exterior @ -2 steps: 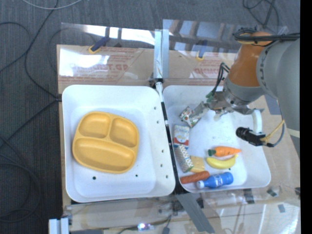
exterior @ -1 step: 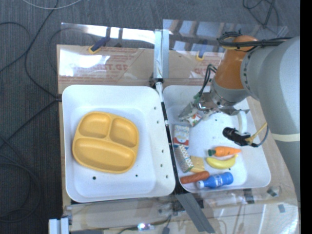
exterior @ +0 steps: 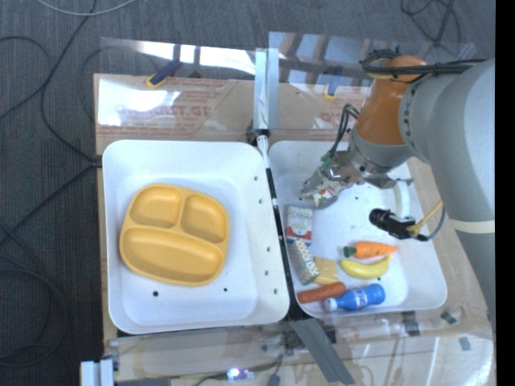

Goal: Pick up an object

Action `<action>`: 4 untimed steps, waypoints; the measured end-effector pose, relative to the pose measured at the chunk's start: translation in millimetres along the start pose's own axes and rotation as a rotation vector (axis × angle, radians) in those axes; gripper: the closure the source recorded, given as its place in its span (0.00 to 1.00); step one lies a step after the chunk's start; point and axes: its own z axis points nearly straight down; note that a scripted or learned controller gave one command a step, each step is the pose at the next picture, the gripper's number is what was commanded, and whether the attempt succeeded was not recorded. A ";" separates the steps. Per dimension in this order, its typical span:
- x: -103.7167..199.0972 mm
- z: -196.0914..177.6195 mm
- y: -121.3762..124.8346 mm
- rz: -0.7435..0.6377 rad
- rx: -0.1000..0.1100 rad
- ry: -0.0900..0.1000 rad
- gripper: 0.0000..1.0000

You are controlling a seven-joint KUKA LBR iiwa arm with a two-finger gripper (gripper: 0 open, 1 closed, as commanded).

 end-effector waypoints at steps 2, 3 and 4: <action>72.0 -79.4 30.8 -0.291 0.002 0.001 1.00; 57.0 -101.7 41.7 -0.221 0.002 0.002 1.00; 46.4 -114.3 41.0 -0.198 0.001 0.003 1.00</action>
